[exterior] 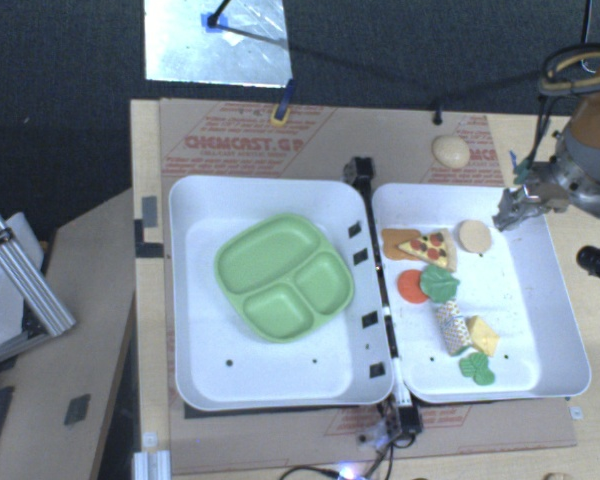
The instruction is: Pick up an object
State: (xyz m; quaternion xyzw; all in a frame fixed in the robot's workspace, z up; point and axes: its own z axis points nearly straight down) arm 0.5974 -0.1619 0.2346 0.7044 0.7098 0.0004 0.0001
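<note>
The right bin [560, 298] holds several toy foods: a pizza slice [417, 246], a round tan cookie [473, 236], a red disc [410, 288], a green leafy piece [441, 282], a patterned cylinder [449, 326], a yellow wedge [484, 336] and a small green piece [476, 369]. My gripper [511, 212] hangs over the bin's far right corner, just right of the cookie and apart from it. I see nothing held in it.
The left bin [195, 228] holds a green divided plate [283, 276]. A tan ball [450, 150] lies on the bench behind the right bin. A foil sheet [217, 28] lies at the back left. Black clips [360, 171] line the divider between the bins.
</note>
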